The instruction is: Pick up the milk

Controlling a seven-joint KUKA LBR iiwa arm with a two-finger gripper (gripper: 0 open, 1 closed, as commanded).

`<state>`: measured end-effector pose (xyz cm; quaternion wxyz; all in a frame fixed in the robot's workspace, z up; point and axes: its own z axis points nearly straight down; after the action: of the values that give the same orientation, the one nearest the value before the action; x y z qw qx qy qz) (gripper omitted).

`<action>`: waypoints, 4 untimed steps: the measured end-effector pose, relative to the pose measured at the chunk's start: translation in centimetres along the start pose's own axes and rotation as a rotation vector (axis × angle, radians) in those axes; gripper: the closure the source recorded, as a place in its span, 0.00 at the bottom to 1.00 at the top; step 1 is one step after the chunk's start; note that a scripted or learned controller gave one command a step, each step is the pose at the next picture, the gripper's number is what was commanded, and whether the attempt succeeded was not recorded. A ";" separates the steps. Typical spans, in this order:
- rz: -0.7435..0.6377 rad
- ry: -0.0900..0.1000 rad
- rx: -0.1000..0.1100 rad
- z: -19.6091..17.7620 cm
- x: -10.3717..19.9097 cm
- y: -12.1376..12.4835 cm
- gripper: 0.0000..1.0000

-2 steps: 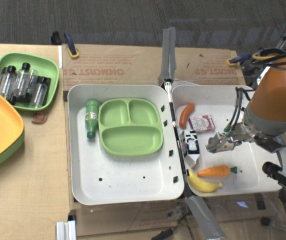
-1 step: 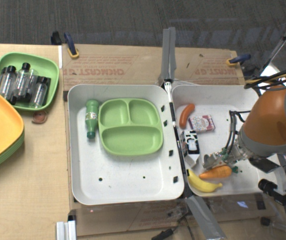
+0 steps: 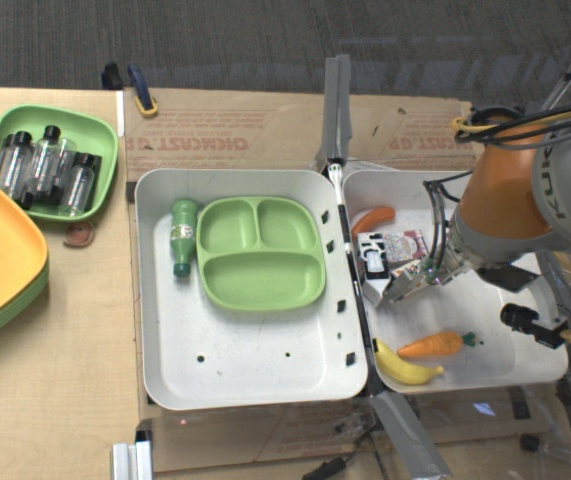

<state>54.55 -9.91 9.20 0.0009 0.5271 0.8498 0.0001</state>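
The milk (image 3: 372, 255) is a small white carton with black print, lying against the left wall of the right bin (image 3: 525, 368) near its far end. My gripper (image 3: 403, 284) hangs low over the right bin just in front of and to the right of the carton, close to its near corner. The view does not settle whether it touches the carton. The grey arm with its orange band (image 3: 500, 193) reaches in from the right above the bin.
In the right bin a pink packet (image 3: 407, 244) and an orange-red sausage (image 3: 373, 217) lie beside the milk, with a carrot (image 3: 435, 345) and a banana (image 3: 405, 366) at the near edge. The left bin (image 3: 255, 368) holds a green divided plate (image 3: 261, 252) and a green bottle (image 3: 182, 236).
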 end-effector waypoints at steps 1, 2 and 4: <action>-0.038 0.001 0.001 0.0 0.2 -2.1 1.00; 0.102 0.000 0.002 -9.9 1.1 6.9 1.00; -0.160 0.003 0.003 -3.5 1.4 -4.1 1.00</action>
<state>50.26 -10.45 12.70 -0.0010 0.4577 0.8891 -0.0004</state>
